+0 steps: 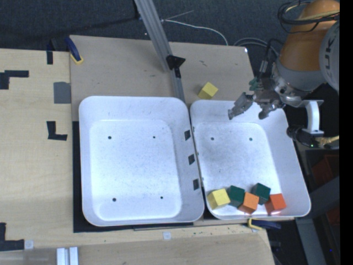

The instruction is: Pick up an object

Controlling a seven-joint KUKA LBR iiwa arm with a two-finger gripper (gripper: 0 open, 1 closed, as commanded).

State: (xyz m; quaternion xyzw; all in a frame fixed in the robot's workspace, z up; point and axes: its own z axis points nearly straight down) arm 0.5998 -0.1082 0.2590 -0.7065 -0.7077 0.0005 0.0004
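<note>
The tool (251, 106) hangs over the far edge of the right bin (292, 164), its two fingers spread apart with nothing between them. It sits well away from anything it could grasp.

The blocks lie at the near end of that bin, packed in a row against the near wall: a yellow block (219, 197), a dark green block (236, 194), an orange block (250, 202), a second green block (261, 191) and a red-orange block (276, 202). They are small cubes, touching or nearly so.

To do this well, I would aim for the yellow block at the open end of the row, since one side is free. The fingers should straddle it across the faces clear of its neighbour and of the wall, then descend straight.

Another yellow block (208, 90) lies on the bench (121, 70) beyond the bins.
</note>
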